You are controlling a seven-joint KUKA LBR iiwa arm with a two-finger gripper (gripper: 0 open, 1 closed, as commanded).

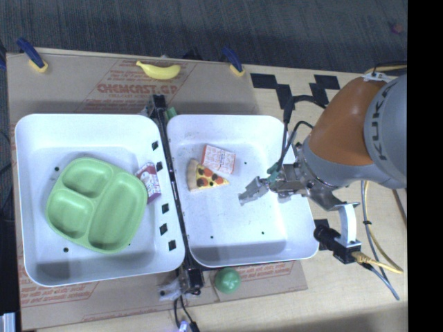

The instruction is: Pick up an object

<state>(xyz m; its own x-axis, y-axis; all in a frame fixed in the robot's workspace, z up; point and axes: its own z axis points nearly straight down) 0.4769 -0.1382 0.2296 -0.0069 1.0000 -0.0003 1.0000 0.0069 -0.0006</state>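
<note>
A light wooden bench carries a sheet of printed brown cardboard, fixed at its far edge by 2 blue clamps. Beyond the bench lies dark grey carpeted floor. Lighting is even.

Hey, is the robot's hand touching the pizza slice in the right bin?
Apart. The camera view shows bare white bin floor between the hand and the pizza slice, which lies to its left.

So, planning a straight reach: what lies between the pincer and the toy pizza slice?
Bare white bin floor, seen in the camera view, separates the pincer from the toy pizza slice.
</note>
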